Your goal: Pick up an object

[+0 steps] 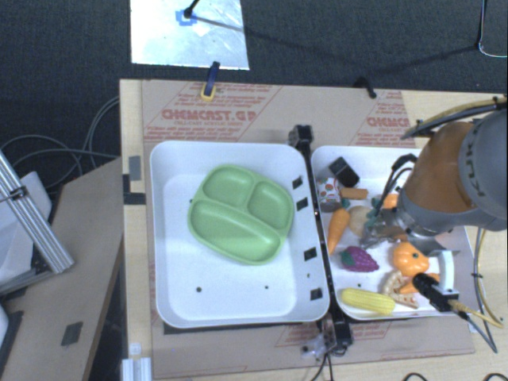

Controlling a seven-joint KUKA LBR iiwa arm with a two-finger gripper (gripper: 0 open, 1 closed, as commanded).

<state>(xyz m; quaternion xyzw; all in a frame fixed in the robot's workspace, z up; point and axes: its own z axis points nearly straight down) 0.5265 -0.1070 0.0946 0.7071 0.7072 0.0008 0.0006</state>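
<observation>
Camera view puts the gripper (371, 230) low among toys; you cannot tell its grip state. Likeliest target, the pale piece (359, 213), sits just beside it, with carrot (337, 228) and grapes (359, 259) close, so crowding could spoil your pick.

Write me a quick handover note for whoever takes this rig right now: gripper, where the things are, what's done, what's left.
Gripper: low in the right bin, among the toys; finger state unclear.
Right bin: carrot, purple grapes, corn cob, orange fruit.
Left bin: green divided plate.
Done: arm is down over the toys.
Left: no object visibly lifted; pick one up.
</observation>
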